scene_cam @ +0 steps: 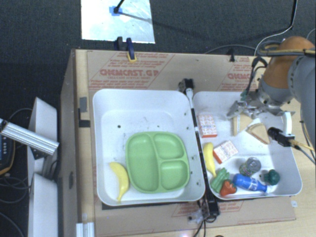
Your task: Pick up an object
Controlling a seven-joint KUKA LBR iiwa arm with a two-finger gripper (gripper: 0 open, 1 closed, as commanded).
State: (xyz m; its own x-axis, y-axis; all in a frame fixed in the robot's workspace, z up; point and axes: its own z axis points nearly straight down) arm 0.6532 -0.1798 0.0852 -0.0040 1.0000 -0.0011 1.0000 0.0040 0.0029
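Objects, among them a blue plastic bottle [249, 183] at five o'clock, lie unpicked; your metal two-finger gripper [243, 111] hovers at two o'clock, grip state unreadable.

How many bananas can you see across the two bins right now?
2. One banana lies in the left bin, beside the green plate. The other banana lies along the right bin's left wall.

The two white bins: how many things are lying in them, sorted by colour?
Yellow: 2, a banana in the left bin and a banana in the right bin
Green: 3, the divided plate, a vegetable, a dark round piece
Red and white: 2, box, box
Red: 1, pepper
Blue: 1, bottle
Grey: 1, can
Tan: 1, wedge
Total: 11
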